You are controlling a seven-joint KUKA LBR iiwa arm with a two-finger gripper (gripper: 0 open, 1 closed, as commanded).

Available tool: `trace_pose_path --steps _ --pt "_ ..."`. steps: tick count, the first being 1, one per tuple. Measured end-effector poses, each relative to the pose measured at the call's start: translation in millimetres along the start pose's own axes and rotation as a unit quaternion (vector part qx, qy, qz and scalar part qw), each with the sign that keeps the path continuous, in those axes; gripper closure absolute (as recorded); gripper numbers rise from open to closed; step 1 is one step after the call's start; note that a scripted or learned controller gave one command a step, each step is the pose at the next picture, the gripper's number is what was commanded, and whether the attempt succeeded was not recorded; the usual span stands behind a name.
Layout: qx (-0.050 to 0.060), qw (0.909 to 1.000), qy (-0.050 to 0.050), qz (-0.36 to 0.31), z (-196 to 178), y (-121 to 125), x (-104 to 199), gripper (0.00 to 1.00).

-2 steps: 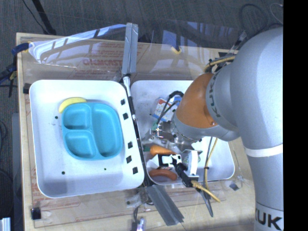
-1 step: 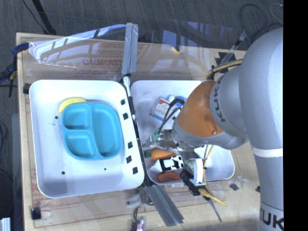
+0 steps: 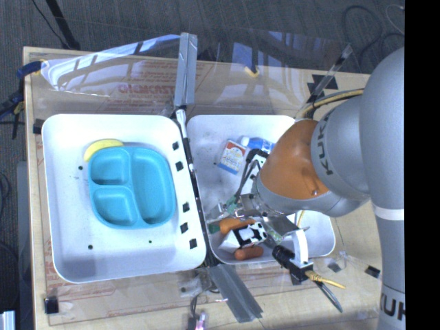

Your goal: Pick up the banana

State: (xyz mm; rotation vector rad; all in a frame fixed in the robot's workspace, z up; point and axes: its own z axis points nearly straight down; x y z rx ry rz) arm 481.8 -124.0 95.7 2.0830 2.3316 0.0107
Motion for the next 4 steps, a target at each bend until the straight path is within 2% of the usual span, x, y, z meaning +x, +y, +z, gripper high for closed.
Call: trace_pose_path --steps 1,2,3,4 --pt "0.001 0.9946 0.0 0.104 1 0 6 0.0" --pt "-0.001 0.995 -0.001 0.1 -9 2 6 1.0" --pt "-0.001 0.995 -0.002 0.1 -9 2 6 0.0" --pt "0.007 0.9988 0.003 0.049 -25 -4 -2 0.0"
